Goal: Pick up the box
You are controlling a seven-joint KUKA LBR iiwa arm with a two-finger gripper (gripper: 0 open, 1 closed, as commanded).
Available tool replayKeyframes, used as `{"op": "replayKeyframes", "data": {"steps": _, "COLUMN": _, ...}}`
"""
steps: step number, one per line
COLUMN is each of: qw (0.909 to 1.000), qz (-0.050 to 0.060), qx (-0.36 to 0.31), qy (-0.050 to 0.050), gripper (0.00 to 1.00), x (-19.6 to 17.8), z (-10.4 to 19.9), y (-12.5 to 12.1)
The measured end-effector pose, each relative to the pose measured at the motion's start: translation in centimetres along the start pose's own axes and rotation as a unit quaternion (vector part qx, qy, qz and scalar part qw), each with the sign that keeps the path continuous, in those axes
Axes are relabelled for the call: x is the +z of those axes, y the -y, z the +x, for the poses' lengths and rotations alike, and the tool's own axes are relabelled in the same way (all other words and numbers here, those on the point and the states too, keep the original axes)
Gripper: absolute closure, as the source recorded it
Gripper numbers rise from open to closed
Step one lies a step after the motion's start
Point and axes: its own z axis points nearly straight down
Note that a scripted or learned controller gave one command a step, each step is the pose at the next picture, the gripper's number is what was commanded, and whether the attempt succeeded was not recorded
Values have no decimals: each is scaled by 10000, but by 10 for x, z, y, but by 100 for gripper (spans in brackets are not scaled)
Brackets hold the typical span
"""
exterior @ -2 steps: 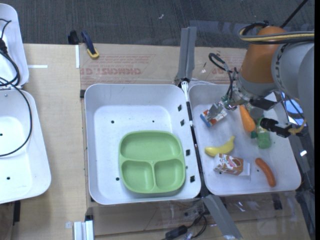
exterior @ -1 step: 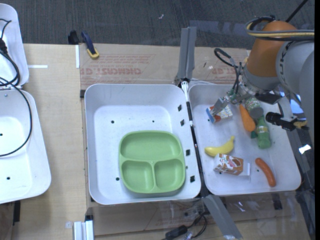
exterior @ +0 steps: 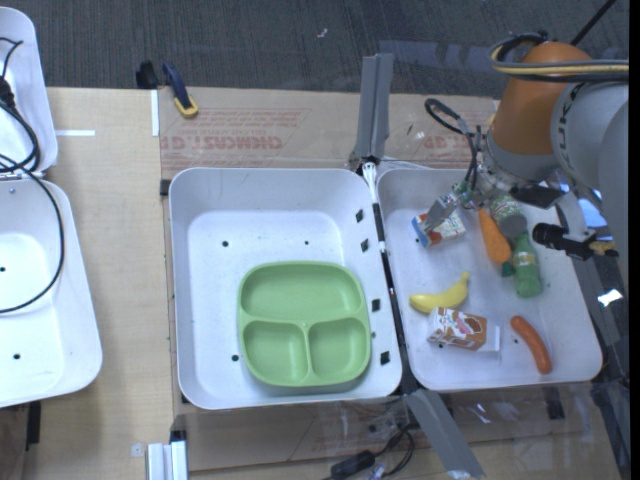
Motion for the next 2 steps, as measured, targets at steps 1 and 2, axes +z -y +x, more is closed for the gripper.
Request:
{"op": "replayKeyframes", "data": {"steps": 1, "qw": 9990, "qz": -6, "qx": -448, "qy": -10, "gripper": 0, "x": 0, "z": 11, "y": 4}}
{"op": "replayKeyframes", "data": {"steps": 2, "qw": 9988, "qz": 7, "qx": -494, "qy": -39, "gripper": 0, "x": 1, "z": -1, "y": 1}}
